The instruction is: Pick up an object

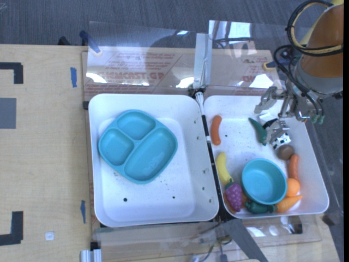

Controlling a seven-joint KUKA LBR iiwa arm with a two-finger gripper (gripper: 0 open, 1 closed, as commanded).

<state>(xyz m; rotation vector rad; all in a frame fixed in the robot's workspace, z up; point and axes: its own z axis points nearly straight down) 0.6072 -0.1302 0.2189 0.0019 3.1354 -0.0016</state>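
My gripper hangs over the right shallow white bin, above a small black-and-white toy; jaw state unclear.

Your gripper sits low in right bin. Just below fingertips: black-and-white toy. Left of fingers: green piece. Further below: blue bowl. Far left: blue divided plate, left bin.
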